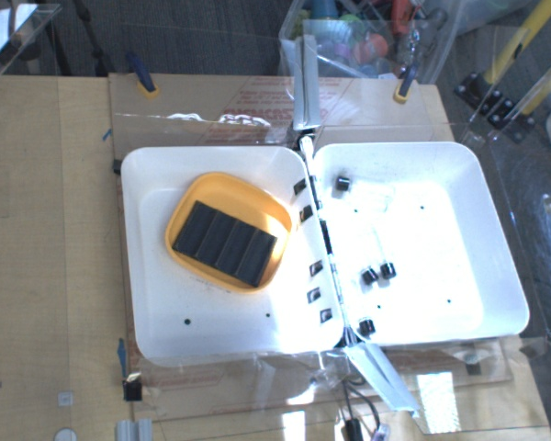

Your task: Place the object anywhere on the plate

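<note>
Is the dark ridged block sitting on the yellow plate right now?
Yes, the dark ridged block lies flat on the yellow plate in the left bin.

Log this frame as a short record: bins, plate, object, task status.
bins: two white bins side by side, left bin, right bin
plate: yellow plate in the left bin
object: dark ribbed block lying flat on the plate
right bin contents: a few small black bits
task status: block rests on the plate, looks done
</note>
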Robot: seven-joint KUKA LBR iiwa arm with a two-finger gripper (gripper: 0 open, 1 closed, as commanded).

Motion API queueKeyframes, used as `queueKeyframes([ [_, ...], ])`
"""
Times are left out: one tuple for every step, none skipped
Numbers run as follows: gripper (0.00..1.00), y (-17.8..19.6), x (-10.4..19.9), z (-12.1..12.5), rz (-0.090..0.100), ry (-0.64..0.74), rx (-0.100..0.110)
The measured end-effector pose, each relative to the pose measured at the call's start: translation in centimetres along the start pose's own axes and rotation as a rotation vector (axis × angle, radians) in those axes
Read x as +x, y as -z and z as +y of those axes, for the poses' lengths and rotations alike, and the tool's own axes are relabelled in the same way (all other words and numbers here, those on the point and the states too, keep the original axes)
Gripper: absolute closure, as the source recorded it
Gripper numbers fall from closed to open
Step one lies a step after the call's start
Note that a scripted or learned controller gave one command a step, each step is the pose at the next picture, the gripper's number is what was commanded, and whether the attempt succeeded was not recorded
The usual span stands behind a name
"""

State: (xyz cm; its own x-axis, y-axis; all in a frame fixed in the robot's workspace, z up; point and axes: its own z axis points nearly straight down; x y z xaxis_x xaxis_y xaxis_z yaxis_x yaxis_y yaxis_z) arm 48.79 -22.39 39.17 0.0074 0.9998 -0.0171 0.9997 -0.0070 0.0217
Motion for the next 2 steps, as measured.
queueKeyframes([
  [1.00, 1.09, -0.04, 0.15, -0.003, 0.001, -0.005],
  [0.00, 1.06, -0.03, 0.15, -0.003, 0.001, -0.004],
])
